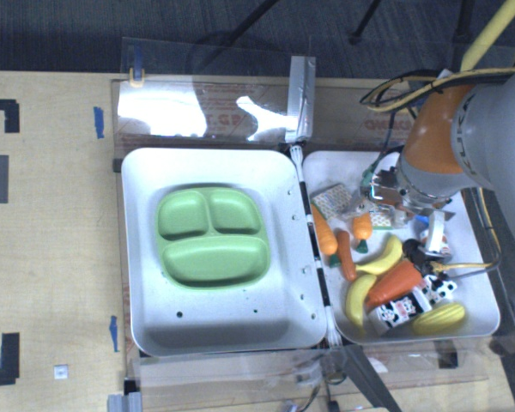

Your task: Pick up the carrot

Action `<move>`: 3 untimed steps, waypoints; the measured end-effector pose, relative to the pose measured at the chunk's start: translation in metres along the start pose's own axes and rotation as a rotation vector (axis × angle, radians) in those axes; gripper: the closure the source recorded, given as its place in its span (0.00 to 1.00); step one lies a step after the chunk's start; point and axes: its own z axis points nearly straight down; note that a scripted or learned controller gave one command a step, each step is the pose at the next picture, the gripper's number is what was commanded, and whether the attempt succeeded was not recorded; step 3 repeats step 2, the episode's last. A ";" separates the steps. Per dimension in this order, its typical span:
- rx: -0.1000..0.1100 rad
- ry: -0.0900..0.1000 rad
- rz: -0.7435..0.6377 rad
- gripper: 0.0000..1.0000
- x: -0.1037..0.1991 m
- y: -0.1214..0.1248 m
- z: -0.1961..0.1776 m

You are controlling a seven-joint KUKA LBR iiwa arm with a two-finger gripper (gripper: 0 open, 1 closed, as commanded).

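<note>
Jaws hidden under the wrist — can't tell their state — above the right bin [483, 230]. Below: carrot [395, 285] amid bananas [366, 275], toy clutter. In the left bin [137, 230] — a green divided tray [212, 235].

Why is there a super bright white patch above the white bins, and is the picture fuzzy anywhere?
In the camera view, light bounces off the clear plastic sheet behind the left white bin, washing it out white. The small toys under the grey arm's gripper, like the orange carrot, look soft and slightly blurry.
</note>
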 end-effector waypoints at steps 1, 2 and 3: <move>-0.006 0.002 0.000 1.00 0.001 0.003 -0.011; 0.019 -0.001 0.109 1.00 0.021 0.005 -0.090; 0.019 -0.001 0.109 1.00 0.021 0.005 -0.090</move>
